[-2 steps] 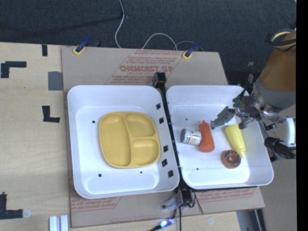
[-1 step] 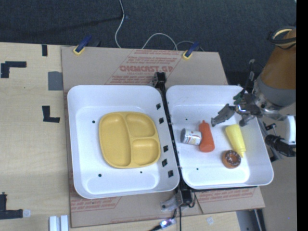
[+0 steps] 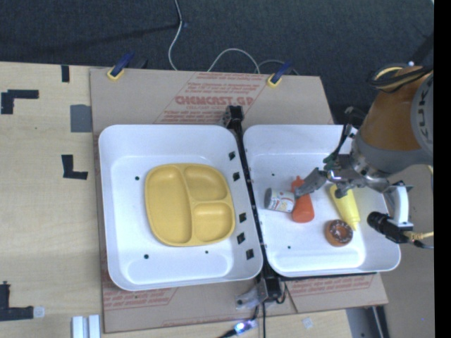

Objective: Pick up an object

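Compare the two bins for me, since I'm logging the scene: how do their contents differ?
The left bin holds one yellow divided plate; the right bin holds several small things: an orange carrot, a yellow banana, a doughnut. Both are shallow and white.

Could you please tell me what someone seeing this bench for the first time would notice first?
Most likely the yellow divided plate, lying alone in the middle of the left bin. Next, the grey and orange arm reaching in from the right over the right bin, where a small cluster lies: an orange carrot-like piece, a small can, a yellow banana-like piece and a brown doughnut-like ring.
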### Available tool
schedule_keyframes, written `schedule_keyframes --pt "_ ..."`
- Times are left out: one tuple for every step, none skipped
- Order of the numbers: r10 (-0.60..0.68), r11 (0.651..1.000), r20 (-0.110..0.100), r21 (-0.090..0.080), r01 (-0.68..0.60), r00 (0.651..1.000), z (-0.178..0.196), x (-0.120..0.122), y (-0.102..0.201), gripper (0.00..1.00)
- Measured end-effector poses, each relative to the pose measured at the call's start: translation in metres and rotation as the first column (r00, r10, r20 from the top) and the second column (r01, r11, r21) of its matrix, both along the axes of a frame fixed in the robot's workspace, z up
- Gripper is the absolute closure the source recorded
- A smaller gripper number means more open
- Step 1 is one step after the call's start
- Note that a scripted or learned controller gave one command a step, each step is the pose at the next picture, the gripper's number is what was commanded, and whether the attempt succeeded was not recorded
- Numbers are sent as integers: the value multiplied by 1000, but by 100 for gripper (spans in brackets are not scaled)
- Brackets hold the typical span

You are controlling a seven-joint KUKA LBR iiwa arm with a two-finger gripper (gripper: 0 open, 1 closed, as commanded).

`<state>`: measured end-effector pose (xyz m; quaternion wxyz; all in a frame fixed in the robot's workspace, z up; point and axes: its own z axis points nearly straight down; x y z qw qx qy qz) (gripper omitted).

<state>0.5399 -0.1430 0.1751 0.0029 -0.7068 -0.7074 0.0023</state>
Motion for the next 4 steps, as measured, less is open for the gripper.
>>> schedule_keyframes --pt "0 1000 1 1 0 1000 -59 7 -3 0" --pt "2 1000 24 0 -2 1000 -65 13 -2 0" --pt "3 1000 17 1 -3 1000 -57 12 -2 100" --pt "0 1000 10 -2 0 1000 -11 17 -7 100"
